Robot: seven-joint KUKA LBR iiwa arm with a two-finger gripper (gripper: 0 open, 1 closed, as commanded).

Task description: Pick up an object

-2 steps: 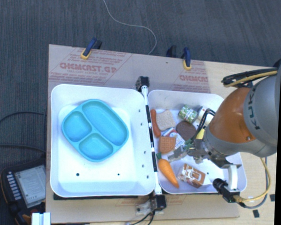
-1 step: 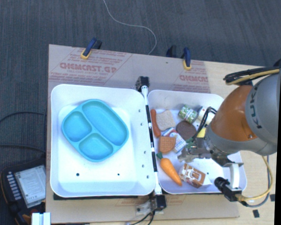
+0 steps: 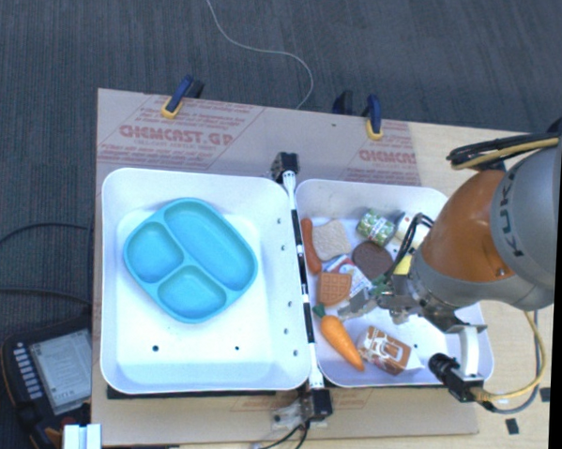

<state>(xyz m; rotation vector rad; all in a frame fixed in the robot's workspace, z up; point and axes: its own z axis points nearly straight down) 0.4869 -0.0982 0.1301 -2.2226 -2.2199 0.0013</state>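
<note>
Right bin (image 3: 423, 193) holds the clutter. Carrot (image 3: 341, 340) lies just below and left of the gripper (image 3: 379, 299), near the front edge. Waffle square (image 3: 334, 288) sits just left of it; brown round piece (image 3: 372, 258) just above. Small printed packet (image 3: 385, 348) below. Green can (image 3: 379, 226) farther up. Gripper low among the items; open or closed, can't tell. Blue divided plate (image 3: 190, 258) well left, in the left bin (image 3: 124, 351).

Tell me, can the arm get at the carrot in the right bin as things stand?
Probably yes. The carrot lies uncovered near the right bin's front edge, just beside the hand, with only a small packet next to it.
</note>
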